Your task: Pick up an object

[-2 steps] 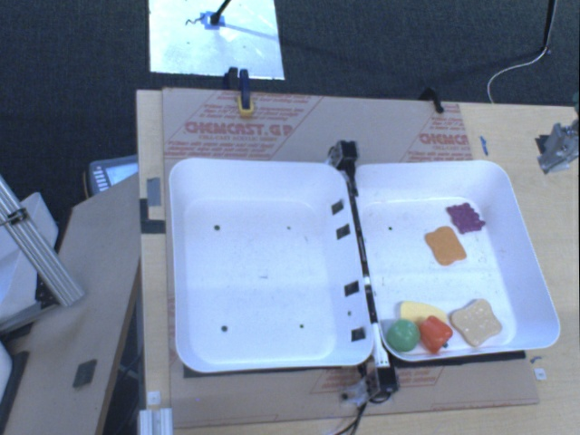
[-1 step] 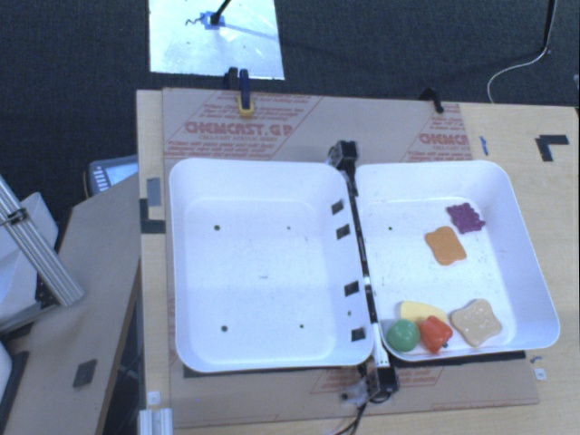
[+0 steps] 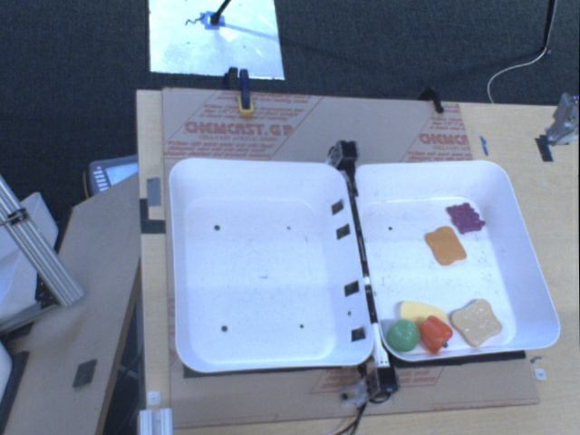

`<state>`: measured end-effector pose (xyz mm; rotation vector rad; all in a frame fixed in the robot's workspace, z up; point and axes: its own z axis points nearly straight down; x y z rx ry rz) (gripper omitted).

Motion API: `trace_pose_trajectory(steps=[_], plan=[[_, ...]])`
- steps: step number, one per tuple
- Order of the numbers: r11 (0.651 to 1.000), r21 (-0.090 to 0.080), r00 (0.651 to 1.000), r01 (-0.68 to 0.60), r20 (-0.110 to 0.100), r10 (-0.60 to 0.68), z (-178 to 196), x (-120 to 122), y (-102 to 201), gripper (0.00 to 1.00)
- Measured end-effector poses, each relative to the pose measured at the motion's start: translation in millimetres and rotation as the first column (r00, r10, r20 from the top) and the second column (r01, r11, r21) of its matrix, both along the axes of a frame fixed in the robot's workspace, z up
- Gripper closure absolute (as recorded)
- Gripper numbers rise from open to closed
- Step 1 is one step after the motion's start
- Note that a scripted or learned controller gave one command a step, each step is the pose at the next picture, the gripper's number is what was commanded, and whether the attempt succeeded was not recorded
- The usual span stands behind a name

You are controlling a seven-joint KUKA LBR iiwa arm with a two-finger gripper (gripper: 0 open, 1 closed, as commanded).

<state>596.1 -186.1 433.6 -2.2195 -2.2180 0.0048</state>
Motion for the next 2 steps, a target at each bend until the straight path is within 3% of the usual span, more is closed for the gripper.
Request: trace_pose_trajectory(steps=[1,2], plan=[[1.000,-0.005,1.000,-0.007,0.019,0.008,108.2,33.9,15.2,1.00],[1.000,-0.002,1.000,-0.001,0.006,0.001,12.8,58.3,-19.5,1.00]])
